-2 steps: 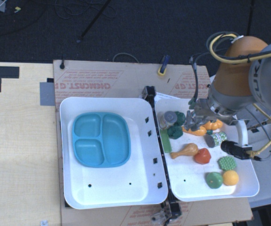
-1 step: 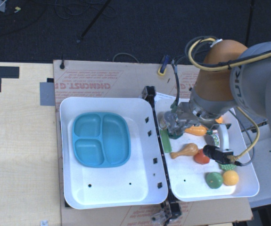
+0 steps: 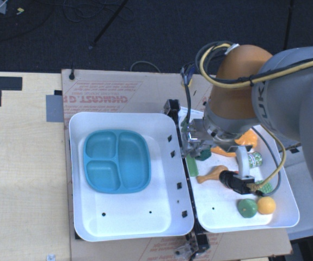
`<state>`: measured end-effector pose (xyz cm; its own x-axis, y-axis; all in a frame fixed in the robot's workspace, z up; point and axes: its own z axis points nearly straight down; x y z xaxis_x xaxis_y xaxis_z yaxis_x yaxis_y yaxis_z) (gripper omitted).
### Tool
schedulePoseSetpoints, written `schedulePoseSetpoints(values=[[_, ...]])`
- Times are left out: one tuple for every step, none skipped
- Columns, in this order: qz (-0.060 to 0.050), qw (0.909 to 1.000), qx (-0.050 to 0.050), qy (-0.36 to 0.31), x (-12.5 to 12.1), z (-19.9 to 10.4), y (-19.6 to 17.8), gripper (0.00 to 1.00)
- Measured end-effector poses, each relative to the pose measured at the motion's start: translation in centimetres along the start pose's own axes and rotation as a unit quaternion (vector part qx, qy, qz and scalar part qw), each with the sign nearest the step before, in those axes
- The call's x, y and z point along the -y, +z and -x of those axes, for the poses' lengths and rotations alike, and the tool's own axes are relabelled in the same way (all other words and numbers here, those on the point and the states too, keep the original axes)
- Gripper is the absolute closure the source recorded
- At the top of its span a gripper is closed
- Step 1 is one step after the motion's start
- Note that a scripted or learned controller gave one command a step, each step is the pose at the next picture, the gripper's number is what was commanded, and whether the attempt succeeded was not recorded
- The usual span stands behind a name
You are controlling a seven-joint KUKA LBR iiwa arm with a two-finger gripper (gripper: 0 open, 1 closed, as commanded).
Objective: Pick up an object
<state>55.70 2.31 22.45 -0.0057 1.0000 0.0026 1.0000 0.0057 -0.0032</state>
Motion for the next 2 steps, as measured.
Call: schedulePoseSetpoints(values=[[0.0,1.0,0.001,0.0,0.6,-5.3,-1.2,1.0],[-0.001,1.0,0.002,0.002,1.4,-5.8,-0.2,1.0]])
